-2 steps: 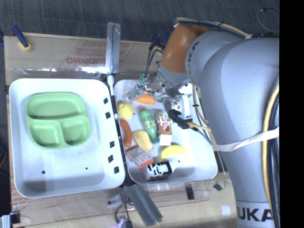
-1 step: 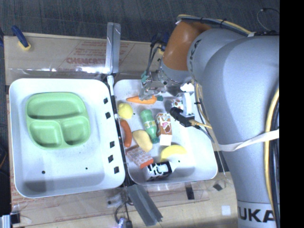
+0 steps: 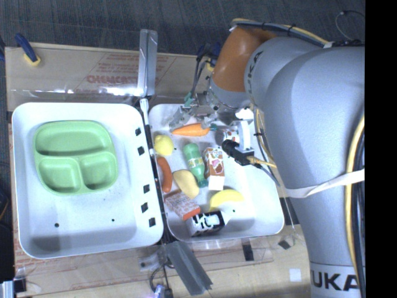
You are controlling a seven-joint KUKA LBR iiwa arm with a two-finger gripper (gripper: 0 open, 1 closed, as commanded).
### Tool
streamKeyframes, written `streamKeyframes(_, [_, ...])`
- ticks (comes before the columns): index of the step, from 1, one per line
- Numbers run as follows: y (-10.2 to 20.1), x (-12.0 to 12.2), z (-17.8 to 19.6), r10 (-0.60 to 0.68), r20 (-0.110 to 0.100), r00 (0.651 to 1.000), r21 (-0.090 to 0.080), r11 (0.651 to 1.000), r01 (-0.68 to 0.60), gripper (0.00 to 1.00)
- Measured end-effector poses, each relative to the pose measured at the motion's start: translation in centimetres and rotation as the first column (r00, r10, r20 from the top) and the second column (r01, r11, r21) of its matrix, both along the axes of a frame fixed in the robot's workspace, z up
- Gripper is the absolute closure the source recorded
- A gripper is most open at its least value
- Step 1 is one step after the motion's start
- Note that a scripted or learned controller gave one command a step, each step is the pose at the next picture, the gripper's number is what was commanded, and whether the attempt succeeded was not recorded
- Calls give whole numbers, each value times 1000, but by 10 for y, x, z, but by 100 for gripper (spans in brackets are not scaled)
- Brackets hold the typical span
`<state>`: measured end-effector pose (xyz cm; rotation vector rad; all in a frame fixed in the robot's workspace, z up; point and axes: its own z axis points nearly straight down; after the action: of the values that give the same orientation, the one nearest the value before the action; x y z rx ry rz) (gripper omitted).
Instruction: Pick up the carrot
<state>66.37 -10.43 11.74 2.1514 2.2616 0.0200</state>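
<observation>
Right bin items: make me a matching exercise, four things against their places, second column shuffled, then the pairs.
Things:
1. carrot
2. green bottle
3. banana
4. green tray

Places:
A. middle of the right bin
B. left bin
C. far end of the right bin, just below the tool
D. near end of the right bin, towards the arm

Pairs: 1-C, 2-A, 3-D, 4-B

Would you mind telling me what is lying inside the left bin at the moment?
The left bin holds a green divided tray with three compartments, lying toward its far end. The bin floor under the tray is covered and cannot be seen.
</observation>
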Motion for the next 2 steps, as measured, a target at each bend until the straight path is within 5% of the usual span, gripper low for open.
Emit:
streamKeyframes(1, [-5,-16,-12,-166,-6,986,5,986,166,0])
streamKeyframes(2, [-4,-22,-14,-163,-28,986,5,987,164,100])
